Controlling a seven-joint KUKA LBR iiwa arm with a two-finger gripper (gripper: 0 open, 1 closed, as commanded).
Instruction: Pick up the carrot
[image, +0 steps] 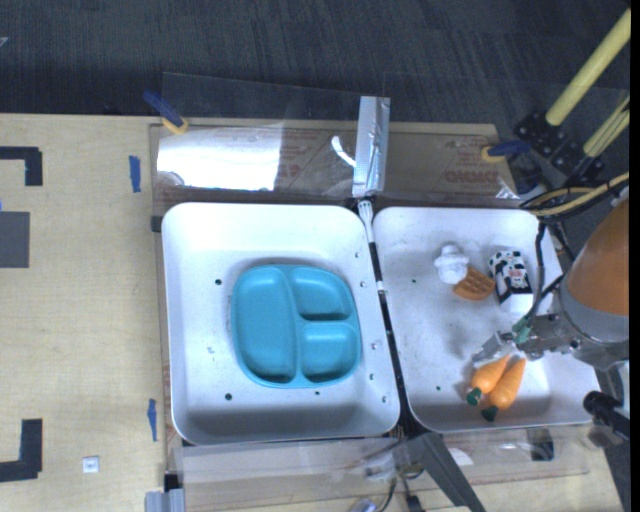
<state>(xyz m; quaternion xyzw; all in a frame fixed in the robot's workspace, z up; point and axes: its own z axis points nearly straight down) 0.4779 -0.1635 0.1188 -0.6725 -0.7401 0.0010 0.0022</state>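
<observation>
With its fingers apart, the gripper (512, 345) sits just above the carrot (497, 381), which lies near the front of the right bin (420, 300) and is not seen between them, so closing off-centre would likely roll the carrot aside.

open floor left of carrot (497, 381), hand (520, 340) close above it, toys (480, 272) farther back

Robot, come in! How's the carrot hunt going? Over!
Gripper low in right bin, right above carrot. Carrot lying flat, not gripped. Nothing blocking it.
</observation>
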